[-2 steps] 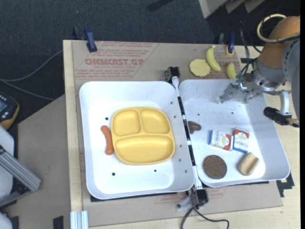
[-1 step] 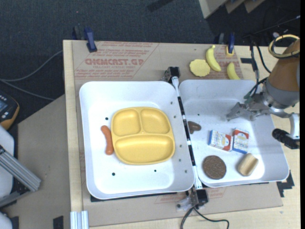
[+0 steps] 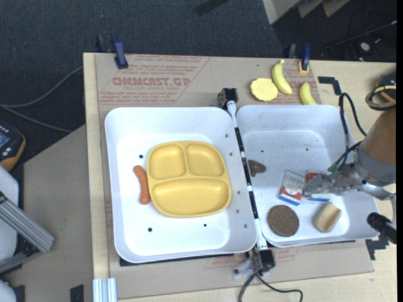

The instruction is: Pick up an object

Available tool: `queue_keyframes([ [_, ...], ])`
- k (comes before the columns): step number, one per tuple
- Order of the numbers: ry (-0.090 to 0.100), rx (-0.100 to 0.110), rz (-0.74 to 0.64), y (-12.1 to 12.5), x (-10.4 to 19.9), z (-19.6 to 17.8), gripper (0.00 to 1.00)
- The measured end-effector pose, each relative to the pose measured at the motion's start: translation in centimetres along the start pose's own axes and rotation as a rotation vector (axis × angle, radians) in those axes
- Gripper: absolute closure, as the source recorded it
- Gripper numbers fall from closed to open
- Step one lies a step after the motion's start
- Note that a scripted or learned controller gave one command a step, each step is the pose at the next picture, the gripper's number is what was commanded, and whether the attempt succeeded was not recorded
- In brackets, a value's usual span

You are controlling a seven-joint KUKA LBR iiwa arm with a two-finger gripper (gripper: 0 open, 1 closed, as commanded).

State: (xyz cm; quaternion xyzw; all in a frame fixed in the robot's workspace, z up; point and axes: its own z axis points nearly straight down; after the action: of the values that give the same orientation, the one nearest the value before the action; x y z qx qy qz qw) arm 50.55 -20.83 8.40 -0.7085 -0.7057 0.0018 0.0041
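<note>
1. Nearest the lens, along the front of the right bin [image 3: 296, 119], sit a round, flat, dark brown cookie-like disc [image 3: 283, 220] and a stubby tan cylinder [image 3: 327, 217] resembling a bread roll, lying near each other but apart.
2. Just behind them lies a small red, white and blue packet [image 3: 292, 188], glossy and rectangular, tilted.
3. Over that packet's right edge hangs the gripper [image 3: 313, 185], reaching in from the right; whether its fingers stand wide or narrow cannot be told, as they blur against the packet.
4. Close to the bin's left wall rests a small brown lump [image 3: 255, 166].
5. Inside the left bin [image 3: 126, 131] sits a smooth yellow plastic plate [image 3: 187, 178] with three compartments, a slim orange-red sausage [image 3: 142, 184] just beside its left rim.
6. Behind the bins, on the cardboard-coloured bench [image 3: 157, 80], lie two yellow bananas [image 3: 281, 78] and a yellow scalloped disc [image 3: 264, 89].
</note>
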Motion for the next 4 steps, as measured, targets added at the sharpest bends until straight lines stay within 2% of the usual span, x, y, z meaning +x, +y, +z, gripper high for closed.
queue_keyframes([
  [1, -0.002, -0.014, -0.012, 6.5, 6.6, -0.1, 0.0],
  [2, -0.005, -0.01, -0.002, 5.9, 3.2, -0.1, 0.0],
  [3, -0.002, -0.002, 0.002, -0.8, 0.7, 0.0, 0.0],
  [4, -0.011, -0.015, -0.01, 4.1, 9.7, -0.2, 0.0],
])
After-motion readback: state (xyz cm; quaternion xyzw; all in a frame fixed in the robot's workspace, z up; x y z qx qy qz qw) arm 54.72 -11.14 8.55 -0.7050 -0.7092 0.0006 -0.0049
